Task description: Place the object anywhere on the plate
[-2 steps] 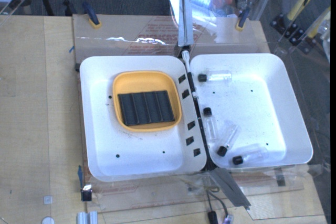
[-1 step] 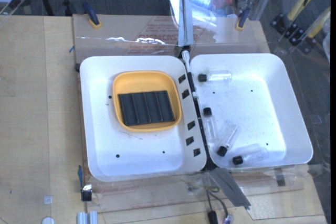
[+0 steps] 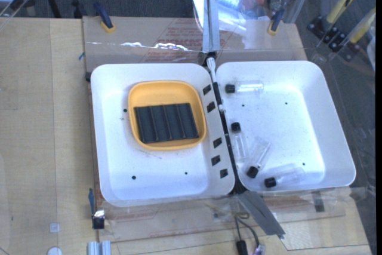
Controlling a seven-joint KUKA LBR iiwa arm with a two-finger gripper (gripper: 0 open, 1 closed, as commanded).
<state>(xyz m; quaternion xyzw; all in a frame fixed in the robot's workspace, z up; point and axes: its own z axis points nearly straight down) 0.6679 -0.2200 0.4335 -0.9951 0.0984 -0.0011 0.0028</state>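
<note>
Pale wooden bench [image 3: 36, 128] under two glossy white bins. In my left bin [image 3: 113, 158] sits a rounded-square yellow plate [image 3: 167, 88]. The black ribbed slab [image 3: 166, 122] lies flat on it, long axis left-right, ribs running near-far. Clear black-capped vials [image 3: 258, 159] lie scattered in the right bin [image 3: 298, 128]. My claw, apart or together? Can't tell.

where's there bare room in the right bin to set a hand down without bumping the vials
The right bin has bare floor through its middle and right half, bordered by the top vial and the bottom vial. It is crowded along the left wall, where two more vials lie near the divider.
</note>
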